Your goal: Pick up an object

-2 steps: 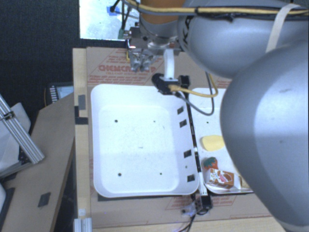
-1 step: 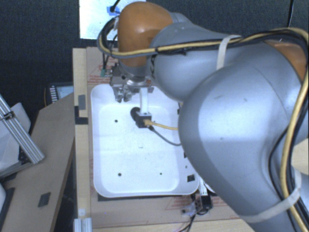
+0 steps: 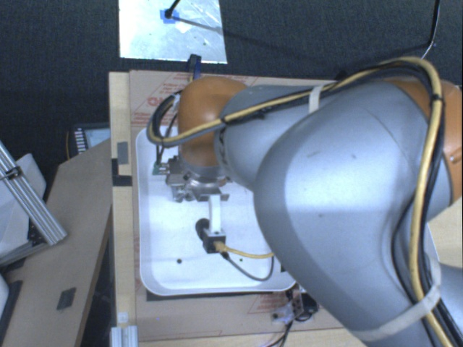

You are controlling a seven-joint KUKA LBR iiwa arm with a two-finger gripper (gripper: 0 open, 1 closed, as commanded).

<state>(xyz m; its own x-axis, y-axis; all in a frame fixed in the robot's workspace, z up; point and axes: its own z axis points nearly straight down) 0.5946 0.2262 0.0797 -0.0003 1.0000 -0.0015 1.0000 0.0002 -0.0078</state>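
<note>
Object, hidden or too small to tell, one dark speck (image 3: 179,260) lay in one white bin (image 3: 155,277), one grey arm (image 3: 347,194) across it, one claw (image 3: 199,188) over the bin's far half, its opening could not be told.

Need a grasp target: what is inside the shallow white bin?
In the shallow white plastic bin, the uncovered left floor shows one tiny dark speck; the big grey robot arm hides the right side.

Tan bench (image 3: 121,230) w/ shallow white bin (image 3: 166,226) directly on it (rounded corners).
</note>
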